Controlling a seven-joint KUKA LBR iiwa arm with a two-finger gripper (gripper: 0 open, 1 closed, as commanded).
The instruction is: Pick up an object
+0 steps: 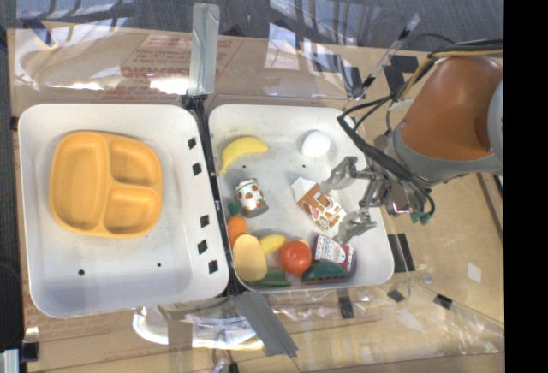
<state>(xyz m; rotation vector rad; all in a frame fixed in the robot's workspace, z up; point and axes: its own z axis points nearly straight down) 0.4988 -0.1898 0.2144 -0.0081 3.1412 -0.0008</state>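
Observation:
My gripper (pixel 349 198) hangs over the right side of the right bin (pixel 282 121), open, one finger (pixel 342 171) up and the other (pixel 358 226) below. A small orange-and-white carton (pixel 320 206) lies just left of the gap between the fingers, not held. Around it lie a yellow banana (pixel 241 150), a white ball (pixel 316 143), a small patterned can (pixel 250 197), a red tomato (pixel 295 257), a red packet (pixel 331 252) and yellow and orange pieces (pixel 248 253) at the bin's lower left.
The left bin (pixel 103 281) holds an orange divided tray (pixel 105 183). Black clips line the divider (pixel 205 183) between the bins. The arm's orange band (pixel 449 110) sits above the right bin's rim, with cables trailing from it. Cardboard and tape surround the bins.

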